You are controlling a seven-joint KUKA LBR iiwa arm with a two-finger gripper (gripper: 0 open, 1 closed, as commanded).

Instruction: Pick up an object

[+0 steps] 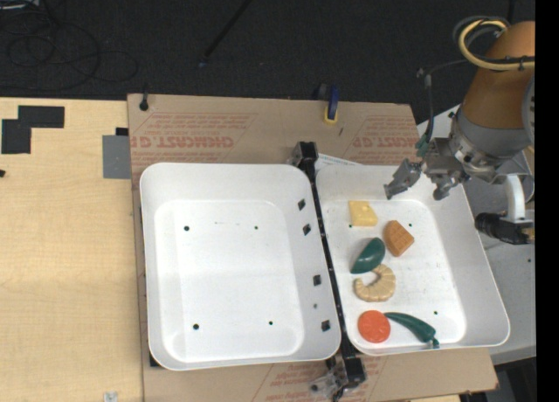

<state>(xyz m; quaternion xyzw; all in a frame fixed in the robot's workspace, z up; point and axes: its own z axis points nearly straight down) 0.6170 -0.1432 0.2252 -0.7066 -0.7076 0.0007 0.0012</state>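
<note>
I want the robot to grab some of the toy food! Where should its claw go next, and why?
Probably down and toward the left, over the yellow block. The gripper hangs open above the far rim of the right bin, holding nothing. That block is the nearest piece, and it lies apart from the orange block and the green piece, so the fingers should have room around it.

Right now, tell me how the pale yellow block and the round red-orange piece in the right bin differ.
The pale yellow block is squarish with corners; the round red-orange piece is a disc-like shape. The yellow block lies near the bin's far end, closer to the gripper; the red-orange piece lies at the near end, beside a dark green curved piece. Both rest loose on the floor of the right white bin, untouched.
</note>
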